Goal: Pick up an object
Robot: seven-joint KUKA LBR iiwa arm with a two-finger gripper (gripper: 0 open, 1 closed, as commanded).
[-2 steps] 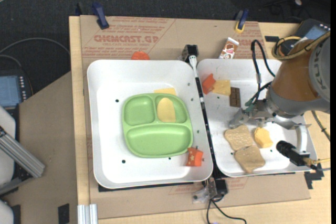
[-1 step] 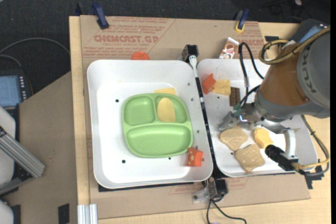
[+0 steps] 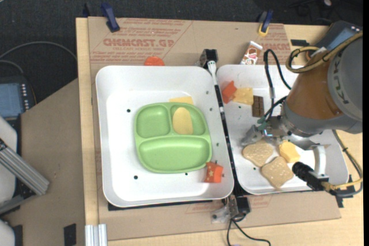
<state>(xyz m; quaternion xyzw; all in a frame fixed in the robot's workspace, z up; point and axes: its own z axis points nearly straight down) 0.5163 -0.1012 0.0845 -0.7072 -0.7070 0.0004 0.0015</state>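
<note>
In the camera view, the arm [image 3: 323, 95] is reaching in from three o'clock and hanging over the right bin [image 3: 340, 173]. The gripper [image 3: 262, 131] is sitting low in that bin, and whether it is spread or pressed together I cannot tell.

The nearest pickable thing is probably the round cracker [image 3: 258, 152], lying flat just at six o'clock of the gripper. It is looking pale tan and thin. A square cracker [image 3: 277, 171] is lying beside it toward five o'clock, and a yellow block [image 3: 289, 152] toward four o'clock.

In the left bin [image 3: 115, 124], a green divided plate [image 3: 171, 138] is holding a yellow piece [image 3: 183, 121].
</note>
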